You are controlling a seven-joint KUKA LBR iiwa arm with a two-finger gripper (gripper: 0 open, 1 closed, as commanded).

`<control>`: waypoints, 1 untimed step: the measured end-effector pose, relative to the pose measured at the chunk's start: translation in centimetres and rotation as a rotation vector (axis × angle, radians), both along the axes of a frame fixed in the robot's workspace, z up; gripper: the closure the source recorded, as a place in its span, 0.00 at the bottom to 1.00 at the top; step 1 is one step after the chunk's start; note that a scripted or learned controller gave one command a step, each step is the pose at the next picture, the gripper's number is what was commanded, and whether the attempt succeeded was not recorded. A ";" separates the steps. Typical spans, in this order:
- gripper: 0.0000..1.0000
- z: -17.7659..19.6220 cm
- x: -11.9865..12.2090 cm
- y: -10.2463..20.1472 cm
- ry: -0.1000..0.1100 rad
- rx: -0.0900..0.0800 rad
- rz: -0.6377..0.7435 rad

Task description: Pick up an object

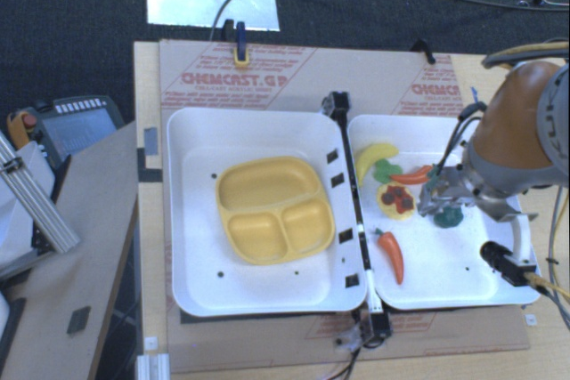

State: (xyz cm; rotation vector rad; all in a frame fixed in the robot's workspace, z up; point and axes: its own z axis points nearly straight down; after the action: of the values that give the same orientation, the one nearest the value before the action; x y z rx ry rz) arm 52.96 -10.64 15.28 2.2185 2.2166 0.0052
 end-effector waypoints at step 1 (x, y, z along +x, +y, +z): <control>1.00 5.9 -0.5 -0.6 0.000 0.000 0.004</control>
State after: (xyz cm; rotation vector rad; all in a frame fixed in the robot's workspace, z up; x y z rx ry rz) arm 52.50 -11.23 21.22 2.2143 2.2207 0.0052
